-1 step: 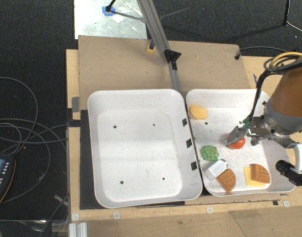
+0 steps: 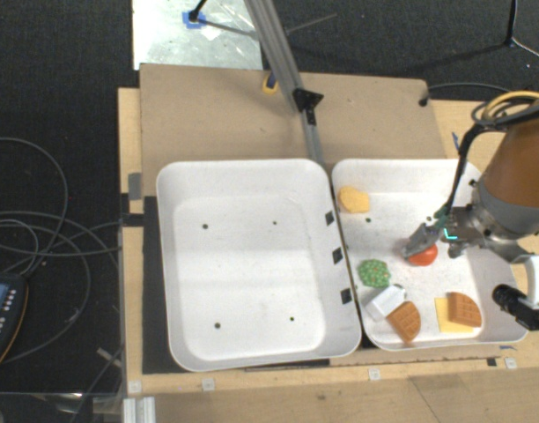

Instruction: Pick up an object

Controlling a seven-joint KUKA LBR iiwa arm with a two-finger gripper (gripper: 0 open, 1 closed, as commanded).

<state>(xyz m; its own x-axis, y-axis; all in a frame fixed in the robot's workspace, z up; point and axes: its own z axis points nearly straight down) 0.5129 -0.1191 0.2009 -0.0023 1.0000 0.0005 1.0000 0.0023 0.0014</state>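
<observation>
— Where do the fingers stand?
— Low in the right bin, directly over the red object, which lies just under and slightly toward the near rim from their tips. Whether they are spread or closed, I cannot tell; nothing shows clearly between them.
— What surrounds it?
— Green piece to its left, yellow lump farther up, brown waffle pieces nearer the front. The left bin sits alongside on the worktop.
</observation>
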